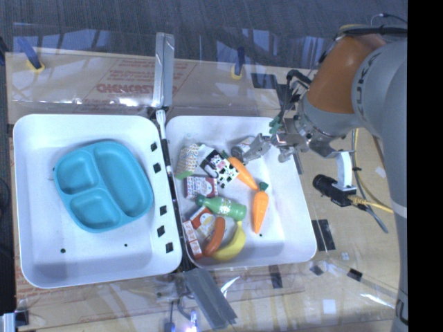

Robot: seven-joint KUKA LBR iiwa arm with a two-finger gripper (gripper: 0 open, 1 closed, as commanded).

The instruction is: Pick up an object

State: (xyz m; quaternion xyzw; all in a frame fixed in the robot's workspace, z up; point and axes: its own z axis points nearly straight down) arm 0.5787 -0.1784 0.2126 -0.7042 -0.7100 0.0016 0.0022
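Arm: the grey arm (377, 54) with its orange band (342, 75) reaches in from the right and bends down toward the upper right part of the right bin.

End effector: the end effector (243, 149) sits low over the upper middle of the right bin, its metal fingers (250, 146) pointing left toward the pile of toys. How far apart they stand cannot be told at this size, and nothing can be seen between them.

Right bin: the right bin (294, 241) holds all the small toys, heaped in its left and middle parts.

Carrots: one carrot (242, 173) lies at a slant just below the fingertips, too close to tell whether they touch it; a second carrot (259, 209) lies nearly upright further down, near the first.

Green bottle: a green bottle (223, 206) lies on its side in the middle of the pile, left of the lower carrot.

Banana: a banana (233, 246) curves along the lower edge of the heap, just beside a red sausage-like piece (215, 235).

Cartons: a black-and-white spotted carton (217, 166) lies left of the upper carrot; a small red and white pack (199, 185) lies below it, and another (194, 232) near the bin's lower left.

Corn: a pale mesh-like cob (187, 158) stands at the upper left of the pile.

Left bin: the left bin (41, 254) carries a blue divided plate (104, 184) with three compartments.

Surface: the surface (104, 303) is pale wood under clear sheeting, with both bins side by side.
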